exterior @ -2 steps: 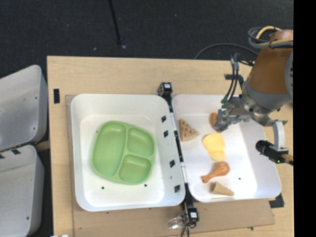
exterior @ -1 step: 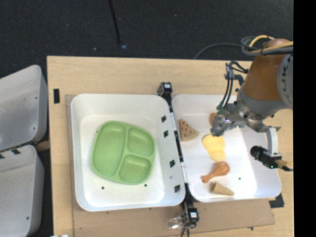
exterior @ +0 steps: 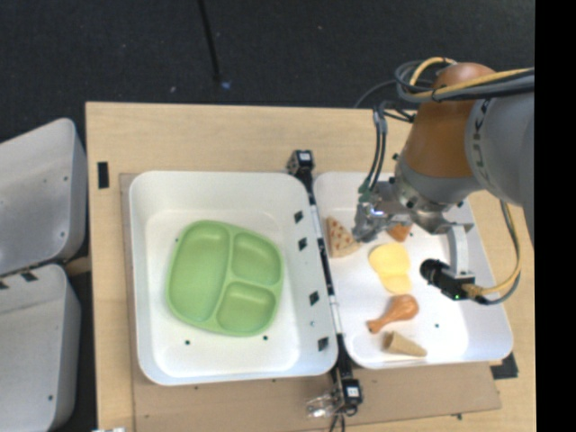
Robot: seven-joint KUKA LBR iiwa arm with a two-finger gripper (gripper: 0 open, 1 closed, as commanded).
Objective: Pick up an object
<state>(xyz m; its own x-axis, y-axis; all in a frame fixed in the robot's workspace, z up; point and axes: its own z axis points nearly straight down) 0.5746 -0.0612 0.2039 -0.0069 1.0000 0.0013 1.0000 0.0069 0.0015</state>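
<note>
From my seat, the green divided plate (exterior: 225, 277) lies in the left bin (exterior: 144, 241). Right of the plate, the pizza slice (exterior: 340, 238) lies flat, its long axis running up-down, crust toward the yellow block (exterior: 390, 266). The claw (exterior: 371, 219) hovers just right of it; I cannot tell its spread. I fear it nudges the slice against the bin wall and closes on nothing.

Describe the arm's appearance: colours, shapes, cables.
The grey, rounded KUKA arm carries a broad orange band above the wrist. Yellow and dark cables loop over its top, and another cable curves down its side. The small metallic claw is silver-grey, with a black cylindrical part nearby.
</note>
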